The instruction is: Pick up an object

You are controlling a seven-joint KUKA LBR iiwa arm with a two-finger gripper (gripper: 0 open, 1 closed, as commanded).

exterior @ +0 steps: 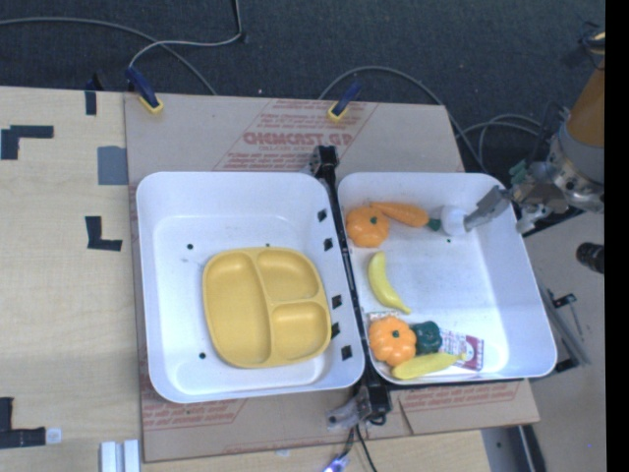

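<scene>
The right bin [511, 293] holds several toy foods: an orange carrot [401, 212] next to a small orange round fruit [367, 226] at the back, a yellow banana [385, 281] in the middle, and an orange pumpkin [390, 339], a dark green piece [427, 336], a yellow piece [425, 365] and a small printed packet [464, 348] at the front. A small white object [454, 219] lies just right of the carrot. My gripper [503, 214] hangs over the bin's back right corner, open, with nothing between its fingers. One grey finger [484, 209] points toward the white object.
The left bin [167, 264] holds a yellow divided plate [265, 305]. Black clips [325, 160] join the bins along the middle wall. Both bins rest on a cardboard sheet [285, 136], with cables running behind it.
</scene>
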